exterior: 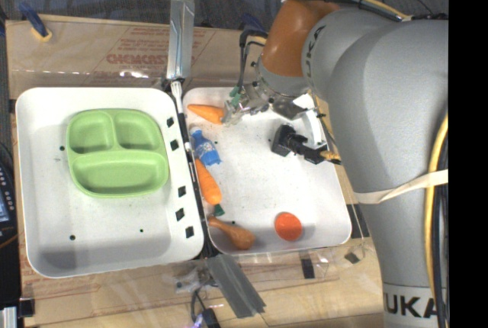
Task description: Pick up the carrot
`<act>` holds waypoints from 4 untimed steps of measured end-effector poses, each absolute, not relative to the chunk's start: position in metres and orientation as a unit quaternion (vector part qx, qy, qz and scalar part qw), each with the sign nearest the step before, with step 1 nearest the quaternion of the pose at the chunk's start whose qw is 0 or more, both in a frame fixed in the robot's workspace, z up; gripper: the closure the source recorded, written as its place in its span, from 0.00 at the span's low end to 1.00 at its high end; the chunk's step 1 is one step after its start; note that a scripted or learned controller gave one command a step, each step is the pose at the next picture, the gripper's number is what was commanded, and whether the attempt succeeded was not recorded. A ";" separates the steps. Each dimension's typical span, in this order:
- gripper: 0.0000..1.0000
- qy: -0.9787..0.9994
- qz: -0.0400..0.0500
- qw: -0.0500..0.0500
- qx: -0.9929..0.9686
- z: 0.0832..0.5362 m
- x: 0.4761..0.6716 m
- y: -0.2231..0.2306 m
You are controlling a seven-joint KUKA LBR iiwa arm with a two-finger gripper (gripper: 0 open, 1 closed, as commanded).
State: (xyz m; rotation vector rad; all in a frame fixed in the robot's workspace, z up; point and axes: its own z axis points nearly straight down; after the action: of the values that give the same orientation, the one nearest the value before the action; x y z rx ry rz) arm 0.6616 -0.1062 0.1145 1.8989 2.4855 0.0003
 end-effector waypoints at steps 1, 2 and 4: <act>0.00 0.795 0.002 0.007 0.606 0.114 0.662 -0.104; 0.00 0.867 0.000 0.001 0.499 0.193 0.657 -0.082; 1.00 0.877 -0.001 0.000 0.480 0.102 0.656 -0.106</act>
State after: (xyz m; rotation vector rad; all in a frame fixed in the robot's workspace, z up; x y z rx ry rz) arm 0.6558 -0.1059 0.1022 1.5090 2.7555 -0.0017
